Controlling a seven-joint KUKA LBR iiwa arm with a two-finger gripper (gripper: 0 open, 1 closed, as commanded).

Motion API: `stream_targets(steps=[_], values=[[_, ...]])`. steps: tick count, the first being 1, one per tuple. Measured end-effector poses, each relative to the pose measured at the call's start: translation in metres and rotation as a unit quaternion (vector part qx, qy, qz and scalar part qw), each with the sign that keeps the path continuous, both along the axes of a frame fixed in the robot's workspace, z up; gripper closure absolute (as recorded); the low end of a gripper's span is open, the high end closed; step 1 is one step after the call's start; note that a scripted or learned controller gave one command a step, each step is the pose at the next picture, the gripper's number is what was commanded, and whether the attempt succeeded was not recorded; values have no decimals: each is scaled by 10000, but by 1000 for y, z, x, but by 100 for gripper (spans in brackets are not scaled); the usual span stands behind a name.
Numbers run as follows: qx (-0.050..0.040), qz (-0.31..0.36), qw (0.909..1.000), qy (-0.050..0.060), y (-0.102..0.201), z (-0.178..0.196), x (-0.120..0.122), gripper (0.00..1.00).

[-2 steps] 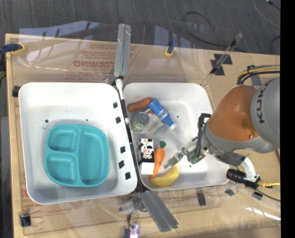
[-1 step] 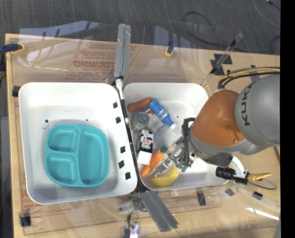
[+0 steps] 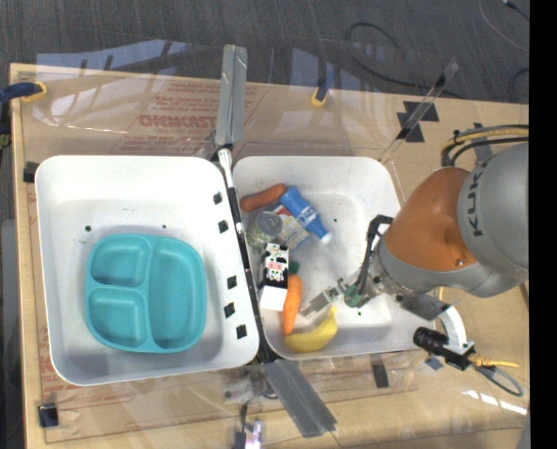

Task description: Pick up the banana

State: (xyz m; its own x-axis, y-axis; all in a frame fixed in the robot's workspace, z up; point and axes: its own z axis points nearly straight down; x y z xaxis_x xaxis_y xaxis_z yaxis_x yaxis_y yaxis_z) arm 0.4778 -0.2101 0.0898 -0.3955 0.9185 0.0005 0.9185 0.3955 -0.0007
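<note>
Yellow curved banana (image 3: 313, 336) lies near the right white bin's (image 3: 383, 181) front wall, touching an orange carrot (image 3: 291, 304); the two-finger gripper (image 3: 327, 298) hangs just above, fingers apart.

The arm (image 3: 475, 227) is cut off by the frame edge at three o'clock. The gripper (image 3: 329, 297), just above the banana (image 3: 314, 335), is too small to read clearly.
</note>
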Motion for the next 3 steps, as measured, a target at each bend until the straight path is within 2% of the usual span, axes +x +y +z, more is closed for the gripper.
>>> stream_targets(steps=[1, 2, 3], values=[[16, 487, 9988, 34, 54, -2, -2, 0], [-2, -878, 9961, 1, 0, 0, 0, 0], [13, 29, 10000, 20, 8, -1, 0, 0]])
